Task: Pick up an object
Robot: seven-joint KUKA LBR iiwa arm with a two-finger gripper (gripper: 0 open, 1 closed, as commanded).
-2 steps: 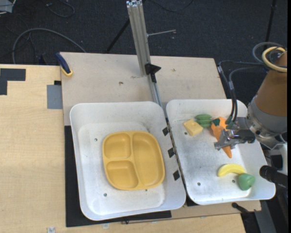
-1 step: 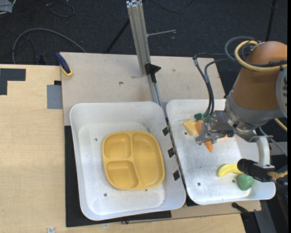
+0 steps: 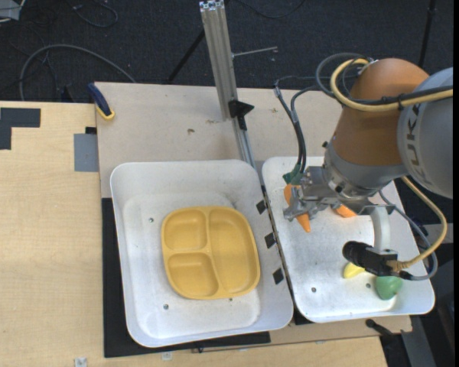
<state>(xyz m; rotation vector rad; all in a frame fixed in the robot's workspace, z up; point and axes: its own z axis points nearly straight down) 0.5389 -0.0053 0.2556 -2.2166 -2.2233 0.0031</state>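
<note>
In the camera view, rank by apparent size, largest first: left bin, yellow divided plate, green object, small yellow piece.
1. left bin
2. yellow divided plate
3. green object and small yellow piece: they look alike, so not ranked.

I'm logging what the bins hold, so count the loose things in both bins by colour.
Yellow: 2, divided plate and small yellow piece
Orange: 2 orange pieces, partly hidden by the end effector
Green: 1 green piece
Total: 5

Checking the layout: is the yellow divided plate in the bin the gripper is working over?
No: the yellow divided plate lies in the view's left bin, while the gripper hangs over the right bin.
</note>
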